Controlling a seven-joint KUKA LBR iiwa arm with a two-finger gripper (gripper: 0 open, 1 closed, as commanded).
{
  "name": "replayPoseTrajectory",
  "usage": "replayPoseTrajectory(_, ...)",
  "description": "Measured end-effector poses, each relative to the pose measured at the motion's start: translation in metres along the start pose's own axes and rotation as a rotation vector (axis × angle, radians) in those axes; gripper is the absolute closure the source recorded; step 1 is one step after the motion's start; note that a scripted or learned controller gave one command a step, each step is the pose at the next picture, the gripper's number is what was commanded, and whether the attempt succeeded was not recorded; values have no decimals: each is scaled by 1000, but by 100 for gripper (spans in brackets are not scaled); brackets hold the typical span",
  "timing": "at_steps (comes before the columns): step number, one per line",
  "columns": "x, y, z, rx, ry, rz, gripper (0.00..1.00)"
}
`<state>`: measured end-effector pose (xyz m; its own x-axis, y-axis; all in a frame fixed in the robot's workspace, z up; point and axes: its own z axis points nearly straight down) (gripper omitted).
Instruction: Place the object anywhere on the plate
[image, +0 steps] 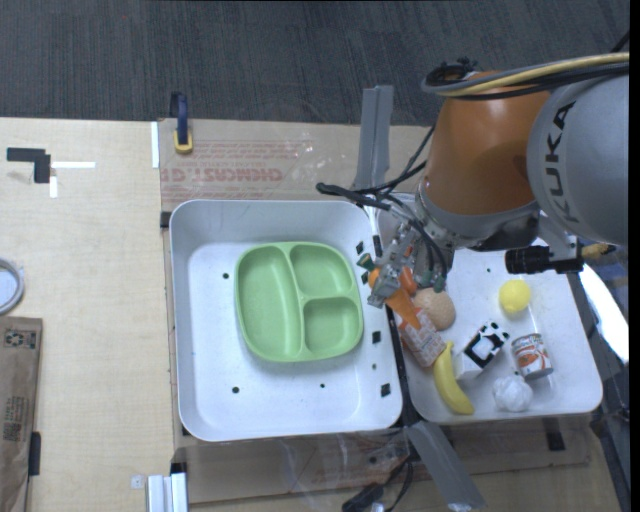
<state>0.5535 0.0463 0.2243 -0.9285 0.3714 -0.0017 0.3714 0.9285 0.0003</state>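
Observation:
A light green plate (298, 300) with three compartments lies in the left bin (200, 400). My gripper (398, 262) hangs under the orange-banded wrist, over the wall between the two bins and just right of the plate's right rim. A small orange object (384, 284) sits right at the gripper's tip, above that wall; whether it is gripped or only lies beneath is not visible. The plate's compartments hold nothing.
The right bin (570, 400) holds a tan rounded item (436, 308), a red-and-white packet (420, 338), a banana (451, 380), a yellow ball (515, 295), a black-and-white cube (485, 345), a small can (531, 356) and a white crumpled item (513, 395). The arm covers that bin's far part.

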Motion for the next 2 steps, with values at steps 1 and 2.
replayPoseTrajectory(1,15,43,34,1,3,-188,100)
replayPoseTrajectory(2,15,43,33,1,3,-188,0)
